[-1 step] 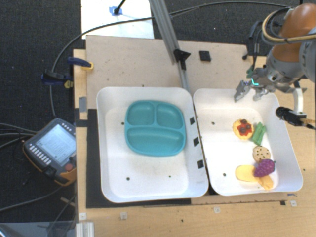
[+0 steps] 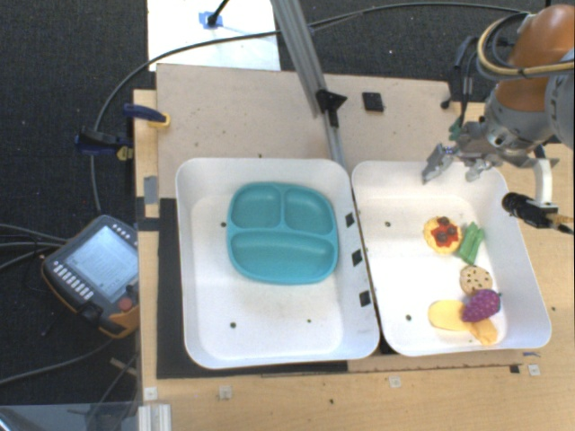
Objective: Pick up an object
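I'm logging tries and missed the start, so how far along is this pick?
Done: the hand is over the far rim of the right bin, fingers spread with nothing between them. In hand: the approach. Left: descend, close on and lift one toy food, such as the small pizza, cookie or purple grapes, all lying in the bin.

No readable text or labels anywhere.
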Controlling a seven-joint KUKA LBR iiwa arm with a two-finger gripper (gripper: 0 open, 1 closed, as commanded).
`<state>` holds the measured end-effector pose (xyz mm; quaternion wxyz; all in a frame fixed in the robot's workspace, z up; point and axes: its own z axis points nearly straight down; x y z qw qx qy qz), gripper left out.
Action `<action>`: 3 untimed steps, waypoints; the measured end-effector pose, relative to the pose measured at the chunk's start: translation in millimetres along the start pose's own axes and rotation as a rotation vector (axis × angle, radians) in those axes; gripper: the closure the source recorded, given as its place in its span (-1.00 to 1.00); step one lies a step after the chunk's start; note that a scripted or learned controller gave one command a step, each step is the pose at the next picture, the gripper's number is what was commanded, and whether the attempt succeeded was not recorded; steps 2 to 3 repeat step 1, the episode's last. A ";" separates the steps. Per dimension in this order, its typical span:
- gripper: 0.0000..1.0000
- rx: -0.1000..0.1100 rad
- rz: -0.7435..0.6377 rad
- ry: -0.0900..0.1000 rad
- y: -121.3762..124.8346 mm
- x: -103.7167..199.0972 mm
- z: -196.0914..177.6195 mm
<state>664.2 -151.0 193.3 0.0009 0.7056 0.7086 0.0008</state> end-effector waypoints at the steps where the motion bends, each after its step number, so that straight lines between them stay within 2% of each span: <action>1: -1.00 0.003 -0.003 0.000 3.8 7.2 44.8; 3: -1.00 0.003 -0.003 0.000 3.8 7.2 44.8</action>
